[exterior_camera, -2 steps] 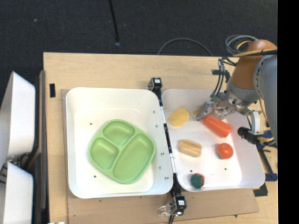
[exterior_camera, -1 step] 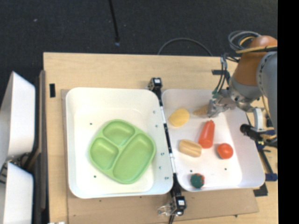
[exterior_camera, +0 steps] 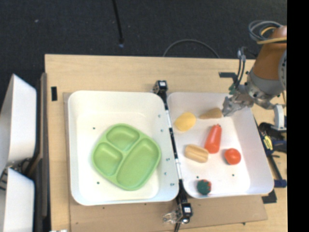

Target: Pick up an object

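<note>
The grey two-finger gripper point(exterior_camera: 230, 105) hovers at the right white bin's point(exterior_camera: 244, 180) far edge, just beside a tan bread-like piece point(exterior_camera: 211, 113); whether its jaws are open cannot be told.

Two bins, one plate, six toy foods

Two white bins sit side by side — the left bin point(exterior_camera: 77, 178) holds one green plate point(exterior_camera: 126, 156) with three compartments, and the right bin point(exterior_camera: 251, 178) holds six items: one yellow lemon point(exterior_camera: 185, 121), one tan piece point(exterior_camera: 211, 113), one orange-red bottle point(exterior_camera: 213, 137), one bread roll point(exterior_camera: 196, 153), one red tomato point(exterior_camera: 232, 156) and one green-and-red piece point(exterior_camera: 204, 187). One arm — with one gripper point(exterior_camera: 231, 105) — is over the bench.
</note>
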